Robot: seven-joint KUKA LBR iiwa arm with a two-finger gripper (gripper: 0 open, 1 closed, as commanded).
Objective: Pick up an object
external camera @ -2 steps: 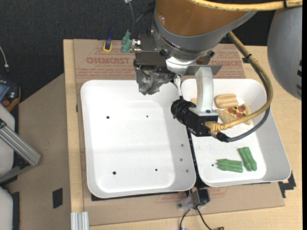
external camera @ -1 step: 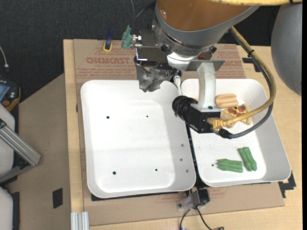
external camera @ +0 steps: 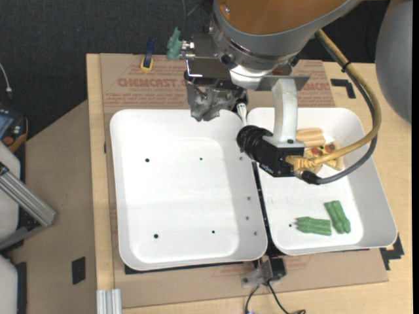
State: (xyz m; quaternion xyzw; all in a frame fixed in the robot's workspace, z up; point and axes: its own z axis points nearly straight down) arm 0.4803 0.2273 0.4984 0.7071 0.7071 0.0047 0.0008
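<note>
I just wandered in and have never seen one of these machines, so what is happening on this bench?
A robot arm with an orange band reaches in over two shallow white bins. Its job is to pick up an object. The gripper hangs above the far edge of the left bin, and I see nothing between its fingers. The things to pick lie in the right bin: two green pieces near the front and a tan block farther back, partly behind the arm's cables.
</note>
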